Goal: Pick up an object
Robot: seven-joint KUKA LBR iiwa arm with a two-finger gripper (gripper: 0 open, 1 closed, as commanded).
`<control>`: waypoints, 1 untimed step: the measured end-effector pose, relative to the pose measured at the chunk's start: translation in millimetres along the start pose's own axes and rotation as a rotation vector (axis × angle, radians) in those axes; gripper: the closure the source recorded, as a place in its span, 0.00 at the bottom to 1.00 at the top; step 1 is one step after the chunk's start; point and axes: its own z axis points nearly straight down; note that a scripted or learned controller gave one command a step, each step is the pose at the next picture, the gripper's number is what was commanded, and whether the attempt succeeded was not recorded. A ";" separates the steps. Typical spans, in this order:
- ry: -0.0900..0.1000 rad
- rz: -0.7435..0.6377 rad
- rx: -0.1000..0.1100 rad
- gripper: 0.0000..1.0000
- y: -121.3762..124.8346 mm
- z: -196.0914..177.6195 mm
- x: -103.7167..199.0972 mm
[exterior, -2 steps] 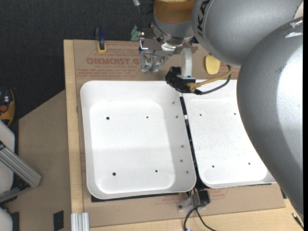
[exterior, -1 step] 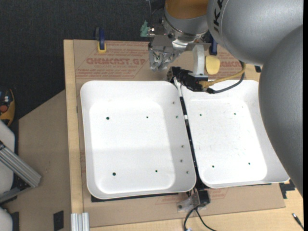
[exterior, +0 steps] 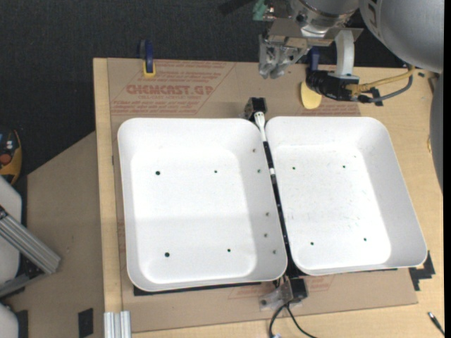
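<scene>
The tool (exterior: 276, 65) hangs at the 12 o'clock edge of the scene, above the brown board (exterior: 183, 86) and just beyond the far rims of the 2 bins, roughly in line with the seam where they meet. Its metal fingers (exterior: 270, 67) point down, and nothing sits between them as far as the slanted view shows; whether they stand apart or together I cannot tell, since they blur into one grey cluster at that height.

The left bin (exterior: 141, 189) lies toward 9 o'clock and the right bin (exterior: 394, 189) toward 3 o'clock, their inner walls touching along a dark strip. Both white floors show only small dark dots, which look like holes or marks in the plastic, not things to lift. No loose item for the task can be made out in either bin. A small pale yellow piece (exterior: 309, 96) lies on the counter just beside the tool, toward 1 o'clock of the right bin, near a black cable fitting; what it is remains unclear.

By my judgement the task stands at 0 progress: nothing is gripped, the tool is raised and outside the bins, and a target must first be found before any descent or closing.
</scene>
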 end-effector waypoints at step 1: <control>0.003 -0.015 0.016 1.00 -4.6 56.4 114.4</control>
